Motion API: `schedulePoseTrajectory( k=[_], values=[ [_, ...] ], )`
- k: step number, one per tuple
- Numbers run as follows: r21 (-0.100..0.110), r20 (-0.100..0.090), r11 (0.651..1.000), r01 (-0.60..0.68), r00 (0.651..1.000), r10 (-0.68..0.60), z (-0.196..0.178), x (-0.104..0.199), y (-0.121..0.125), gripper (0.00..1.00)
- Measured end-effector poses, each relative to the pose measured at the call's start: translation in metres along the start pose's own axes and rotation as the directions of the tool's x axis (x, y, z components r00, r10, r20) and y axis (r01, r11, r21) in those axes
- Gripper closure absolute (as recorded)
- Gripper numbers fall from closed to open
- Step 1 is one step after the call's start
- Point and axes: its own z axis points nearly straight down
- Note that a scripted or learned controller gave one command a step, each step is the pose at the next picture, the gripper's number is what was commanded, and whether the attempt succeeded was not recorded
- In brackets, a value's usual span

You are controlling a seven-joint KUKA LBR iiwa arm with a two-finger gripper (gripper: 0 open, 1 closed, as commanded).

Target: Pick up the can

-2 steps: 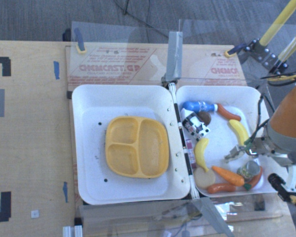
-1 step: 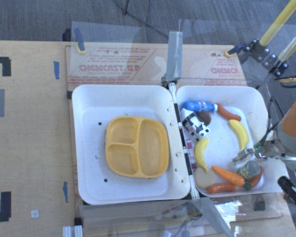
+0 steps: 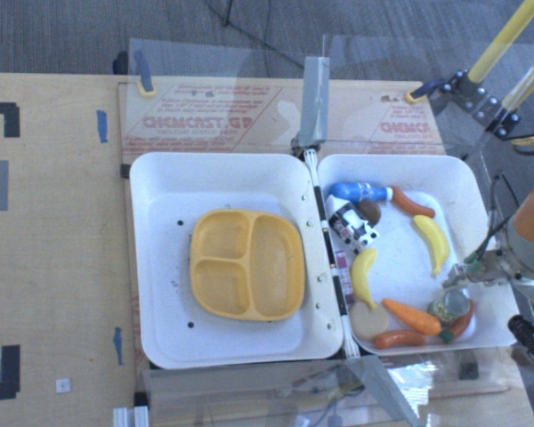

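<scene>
You are hovering the gripper (image 3: 463, 278) over the small round silvery-green can (image 3: 451, 307) in the right white bin (image 3: 470, 181) — finger state I cannot tell. Descend centred, avoiding the orange plastic carrot (image 3: 411, 315).

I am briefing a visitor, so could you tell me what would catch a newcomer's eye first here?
The yellow divided plate lies alone in the left bin. The right bin is crowded with toy food: bananas, carrots, a blue bottle. The claw hangs over that bin's near right corner.
</scene>
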Motion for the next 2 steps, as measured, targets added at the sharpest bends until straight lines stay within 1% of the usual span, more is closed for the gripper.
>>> schedulePoseTrajectory(
  k=[1, 2],
  values=[
    [0.012, -0.001, 0.996, 0.083, 0.997, -0.083, -0.130, -0.005, 0.015, 1.00],
    [0.010, -0.003, 0.955, 0.295, 0.955, -0.295, -0.107, 0.037, 0.069, 1.00]
  ],
)
